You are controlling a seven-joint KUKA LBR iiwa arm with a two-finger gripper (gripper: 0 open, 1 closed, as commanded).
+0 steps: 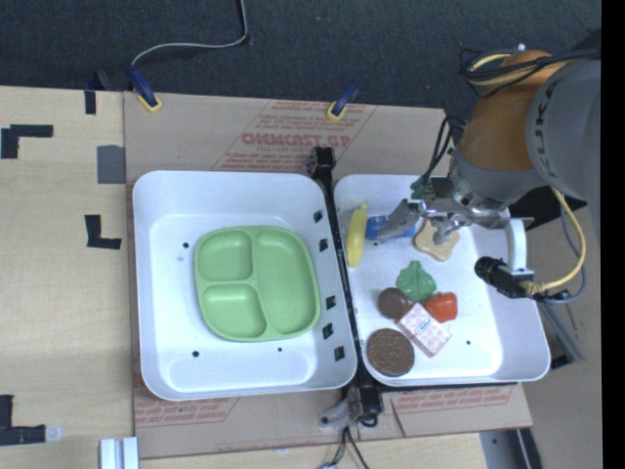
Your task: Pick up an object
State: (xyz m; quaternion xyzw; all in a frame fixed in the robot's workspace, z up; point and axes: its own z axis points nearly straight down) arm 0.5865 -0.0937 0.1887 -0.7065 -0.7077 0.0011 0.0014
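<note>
In the right bin (488,360), nearest the camera, a round brown disc (390,352) lies by the front wall, touching a small pink-and-white packet (426,329) whose print is too small to read. Just behind these sit a darker brown lump (395,304), a red-orange piece (442,307) and a leafy green toy (417,280), crowded so close that their edges overlap and their shapes are hard to tell apart. Farther back in that bin a yellow banana-like piece (356,234) lies along the left wall beside a small blue object (376,228), half hidden. The gripper (435,221) hangs low over the back of the bin above a tan object (437,245); whether its fingers are spread or closed cannot be told, nor whether they touch that object. Left of this bin, the left bin (161,262) holds a green divided plate (257,283). Beyond the bins, red lettering on the cardboard sheet (283,135) appears upside down and blurred, unreadable.
</note>
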